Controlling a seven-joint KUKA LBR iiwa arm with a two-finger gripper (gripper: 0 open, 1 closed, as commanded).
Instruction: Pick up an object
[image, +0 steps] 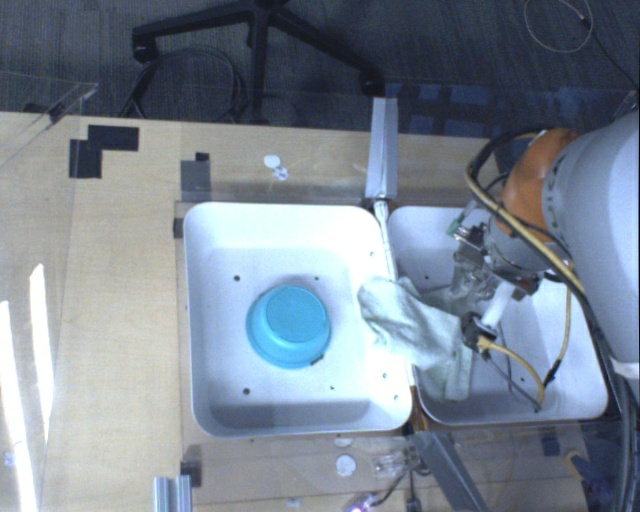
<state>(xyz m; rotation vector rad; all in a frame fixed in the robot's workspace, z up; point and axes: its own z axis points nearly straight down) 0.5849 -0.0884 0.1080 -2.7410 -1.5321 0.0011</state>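
Desk (110, 330): pale wood; two white bins side by side
Left bin (215, 260): blue bowl (289, 326) near its middle
Cloth (420, 335): draped over the wall between both bins
Gripper (470, 325): touching cloth in right bin (575, 385); jaws' state cannot be told

arm (600, 190) cut off at right

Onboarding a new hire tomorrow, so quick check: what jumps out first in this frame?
The blue bowl sits upside down near the middle of the left bin, the brightest thing on the bench. A pale cloth drapes across the divider between the two bins, part in each. The grey arm with its orange band reaches into the right bin, its gripper low beside the cloth's right end.
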